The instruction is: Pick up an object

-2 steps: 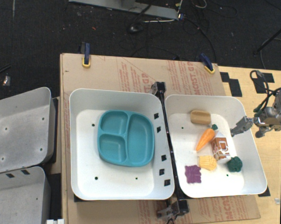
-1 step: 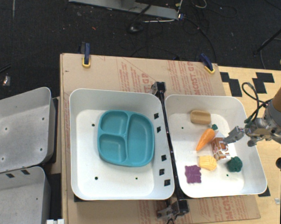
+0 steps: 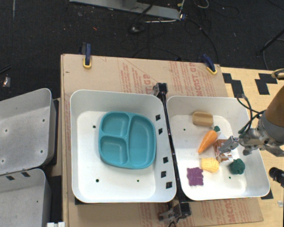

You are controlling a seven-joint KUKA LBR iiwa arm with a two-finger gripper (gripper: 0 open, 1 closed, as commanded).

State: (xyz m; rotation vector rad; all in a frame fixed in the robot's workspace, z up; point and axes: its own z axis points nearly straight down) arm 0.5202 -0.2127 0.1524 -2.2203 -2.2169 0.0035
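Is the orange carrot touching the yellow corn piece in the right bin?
Apart. The camera view shows white bin floor between the lower tip of the carrot and the top of the corn piece, so there is a plain gap.

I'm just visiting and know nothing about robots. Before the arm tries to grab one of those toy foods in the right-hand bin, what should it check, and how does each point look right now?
1. Gripper is over the right bin: ok, it hangs among the toys.
2. Something sits between the fingers: cannot tell; a small reddish-brown piece lies right at them.
3. Fingers open enough: cannot tell.
4. Nearby toys leave room: not ok; the carrot, the yellow corn and the green broccoli crowd close around the gripper.
5. Easier targets stand apart: ok; the tan bread piece and the purple toy each have bare floor around them.
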